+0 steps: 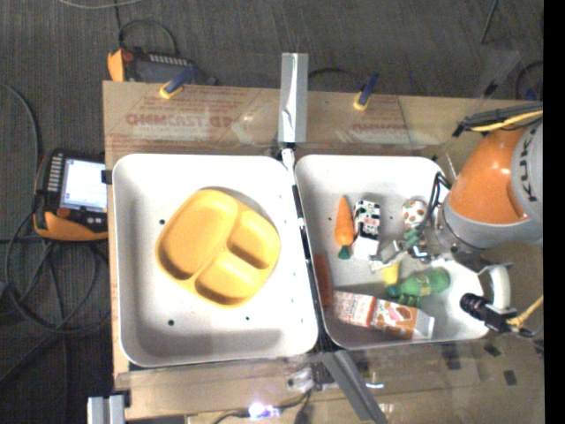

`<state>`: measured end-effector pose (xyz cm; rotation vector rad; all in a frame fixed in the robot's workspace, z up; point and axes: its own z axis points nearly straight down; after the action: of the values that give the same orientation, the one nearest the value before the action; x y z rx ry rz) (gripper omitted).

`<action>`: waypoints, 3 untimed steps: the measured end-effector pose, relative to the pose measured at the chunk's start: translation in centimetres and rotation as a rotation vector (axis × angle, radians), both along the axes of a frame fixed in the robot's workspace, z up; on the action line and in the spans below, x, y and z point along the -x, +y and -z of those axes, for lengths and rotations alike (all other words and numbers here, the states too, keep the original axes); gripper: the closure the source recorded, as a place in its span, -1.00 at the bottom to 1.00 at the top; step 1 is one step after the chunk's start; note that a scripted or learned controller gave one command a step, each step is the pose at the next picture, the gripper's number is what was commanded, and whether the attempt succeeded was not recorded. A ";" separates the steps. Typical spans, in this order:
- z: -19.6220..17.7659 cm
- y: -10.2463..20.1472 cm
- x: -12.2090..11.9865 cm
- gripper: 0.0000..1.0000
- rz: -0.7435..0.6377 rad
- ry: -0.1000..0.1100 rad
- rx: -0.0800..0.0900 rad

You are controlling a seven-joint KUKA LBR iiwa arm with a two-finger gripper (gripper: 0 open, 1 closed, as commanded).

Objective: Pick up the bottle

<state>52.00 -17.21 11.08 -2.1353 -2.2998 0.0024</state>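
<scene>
1. Here the green bottle (422,283) lies on its side in the right bin (388,168), near that bin's front, just behind the juice carton (381,315) and just beside the yellow piece (392,273) at its left end.
2. Judging by its look, it is a small, light plastic bottle: stiff enough to pinch, smooth and rounded, so likely to roll or slip.
3. A hold across the middle of its body, square to its long axis, looks safest.
4. The gripper (413,247) hangs close above the bottle's back edge; whether it is spread or closed I cannot tell.
5. Nearby lie a tapered orange carrot (344,223), a black-and-white carton (366,218) and a glossy flat-sided juice carton.
6. The left bin (132,263) holds a yellow divided plate (219,246), smooth moulded plastic.
</scene>
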 end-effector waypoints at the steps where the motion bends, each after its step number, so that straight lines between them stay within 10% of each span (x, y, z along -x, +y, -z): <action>1: 1.8 -3.9 2.6 -1.00 0.097 -0.020 -0.011; 2: 1.8 -4.1 2.9 -1.00 -0.063 -0.015 -0.005; 3: 0.8 -4.3 2.7 1.00 -0.062 -0.026 0.005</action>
<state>49.33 -21.50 10.24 -2.0777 -2.3814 -0.0197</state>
